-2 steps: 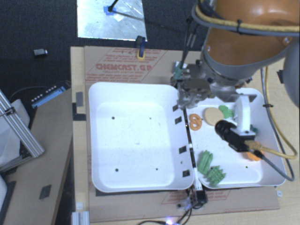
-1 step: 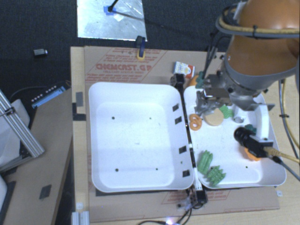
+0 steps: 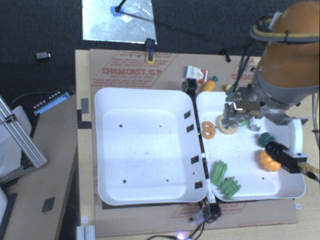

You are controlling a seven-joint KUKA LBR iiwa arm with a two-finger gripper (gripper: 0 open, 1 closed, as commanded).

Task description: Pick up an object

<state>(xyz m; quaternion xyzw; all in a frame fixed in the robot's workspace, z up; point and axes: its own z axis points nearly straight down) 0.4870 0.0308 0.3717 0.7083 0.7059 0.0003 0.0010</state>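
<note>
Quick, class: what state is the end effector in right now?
End effector: low in the right bin, over a tan ring; open or shut cannot be told.

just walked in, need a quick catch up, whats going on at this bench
A grey and orange robot arm reaches in from the right, with its tool low over a tan ring in the right bin. A pretzel, two green pieces and an orange piece lie around it. Nothing looks lifted yet.

Dark carpet [image 3: 40, 19], metal sheet [image 3: 118, 14]
</note>
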